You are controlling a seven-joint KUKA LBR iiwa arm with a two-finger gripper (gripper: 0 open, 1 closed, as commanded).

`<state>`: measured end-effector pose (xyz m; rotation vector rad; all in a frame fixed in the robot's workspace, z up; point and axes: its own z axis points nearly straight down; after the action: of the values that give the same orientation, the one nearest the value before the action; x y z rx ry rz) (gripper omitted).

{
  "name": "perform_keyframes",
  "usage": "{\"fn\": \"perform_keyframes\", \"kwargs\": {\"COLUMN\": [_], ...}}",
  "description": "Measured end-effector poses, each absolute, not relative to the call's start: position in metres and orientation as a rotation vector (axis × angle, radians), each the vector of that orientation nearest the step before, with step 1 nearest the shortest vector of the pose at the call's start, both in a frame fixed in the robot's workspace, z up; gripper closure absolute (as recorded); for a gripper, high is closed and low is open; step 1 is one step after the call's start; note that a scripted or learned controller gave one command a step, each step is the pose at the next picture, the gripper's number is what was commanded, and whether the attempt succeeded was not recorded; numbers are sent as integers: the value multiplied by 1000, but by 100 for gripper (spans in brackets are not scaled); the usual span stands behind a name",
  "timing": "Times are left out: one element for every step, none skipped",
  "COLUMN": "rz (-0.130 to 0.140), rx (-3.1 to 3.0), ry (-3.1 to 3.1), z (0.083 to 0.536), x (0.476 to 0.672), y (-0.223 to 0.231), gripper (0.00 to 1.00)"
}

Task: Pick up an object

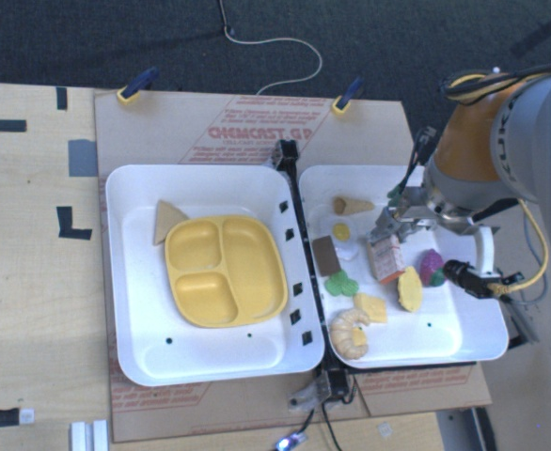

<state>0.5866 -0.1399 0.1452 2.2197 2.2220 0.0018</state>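
Note:
My gripper (389,229) hangs low over the right bin (445,348), near its middle. Right under the fingertips lies a small reddish-white packet (385,260). Beside it are a yellow lemon-like piece (410,290) and a purple piece (432,267). Further left lie a green piece (341,285), a brown block (325,255), a yellow cheese wedge (372,308), a tan croissant (351,333), a small yellow disc (341,232) and an orange-tan cone (353,206). No object is seen lifted between the fingers.
The left bin (130,252) holds a yellow divided plate (225,270) and a tan wedge (167,219). A black divider (299,242) runs between the bins. Cardboard lies beneath, clipped at the back. The arm's grey and orange body (492,144) looms over the right bin's far right.

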Motion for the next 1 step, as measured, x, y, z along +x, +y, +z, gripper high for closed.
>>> {"fn": "perform_keyframes", "kwargs": {"rz": [4], "rx": [2216], "ry": [2222], "z": [203], "x": [589], "y": [-130], "gripper": [100]}}
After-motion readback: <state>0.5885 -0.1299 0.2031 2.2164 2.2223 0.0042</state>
